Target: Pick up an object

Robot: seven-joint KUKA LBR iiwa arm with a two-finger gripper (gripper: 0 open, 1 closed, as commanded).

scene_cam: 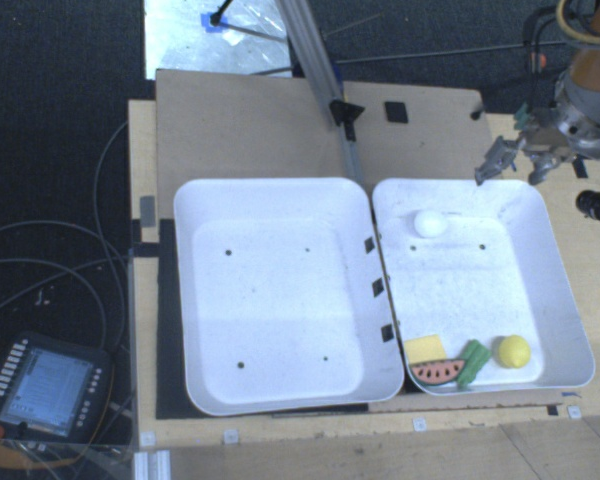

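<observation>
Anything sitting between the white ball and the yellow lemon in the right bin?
No. In the camera view, the stretch from the white ball to the yellow lemon is bare floor of the right bin.

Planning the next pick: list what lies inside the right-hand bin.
The right bin holds a white ball, a yellow block, a watermelon slice, a green piece and a lemon. The slice partly covers the block's lower edge.

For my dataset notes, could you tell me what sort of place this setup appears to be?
Probably a robotics lab bench: two white bins on a board, toy food such as a watermelon slice and lemon, and a teach pendant on the floor.
</observation>
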